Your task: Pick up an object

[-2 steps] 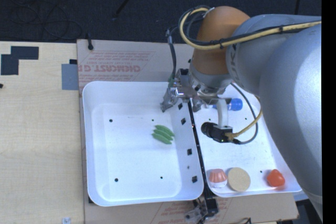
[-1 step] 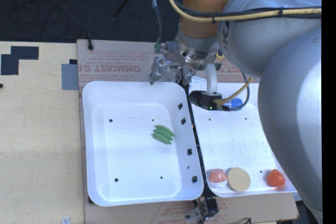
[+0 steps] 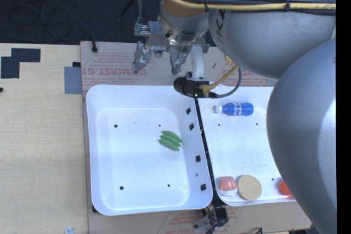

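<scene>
— Green pea pods [image 3: 170, 140] in the left bin [image 3: 104, 101] look like the one to go for, lying just left of the divider [image 3: 201, 140] between the bins.

— Then it should drop straight over them and close across the narrow width.

— Right now the gripper [image 3: 158, 63] hangs high beyond the divider's far end, fingers apart, nothing between them, I think; the wrist points down.

One fixed camera, seemingly fairly close, looks slantwise down on both bins [image 3: 93, 118].
</scene>
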Available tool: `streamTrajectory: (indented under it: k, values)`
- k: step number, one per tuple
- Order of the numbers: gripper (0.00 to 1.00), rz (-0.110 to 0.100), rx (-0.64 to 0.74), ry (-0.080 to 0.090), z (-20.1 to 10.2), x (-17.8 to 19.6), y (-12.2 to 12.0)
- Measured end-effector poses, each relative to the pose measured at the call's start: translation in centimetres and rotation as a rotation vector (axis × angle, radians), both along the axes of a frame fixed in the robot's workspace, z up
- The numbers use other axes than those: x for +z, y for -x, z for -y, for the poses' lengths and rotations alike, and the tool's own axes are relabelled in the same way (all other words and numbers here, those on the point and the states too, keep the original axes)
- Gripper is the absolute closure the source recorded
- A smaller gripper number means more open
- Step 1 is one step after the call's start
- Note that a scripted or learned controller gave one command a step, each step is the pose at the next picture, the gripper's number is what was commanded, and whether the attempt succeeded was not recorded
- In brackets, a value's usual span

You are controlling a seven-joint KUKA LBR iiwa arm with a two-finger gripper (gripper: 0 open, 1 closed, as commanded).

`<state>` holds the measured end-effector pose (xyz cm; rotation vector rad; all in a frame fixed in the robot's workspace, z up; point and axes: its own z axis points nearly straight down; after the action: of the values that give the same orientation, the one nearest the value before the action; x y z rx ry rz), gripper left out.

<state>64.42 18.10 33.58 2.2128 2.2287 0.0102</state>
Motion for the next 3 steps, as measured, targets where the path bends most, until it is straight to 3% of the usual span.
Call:
streamTrajectory:
  k: [1,2,3]
  values:
    - [0.0,-0.012,-0.003,0.005,-5.3,-5.9,0.1]
    - [1.0,-0.011,0.002,0.008,-5.2,-4.6,0.1]
    - [1.0,-0.014,0.009,0.01,-5.3,-3.7,0.2]
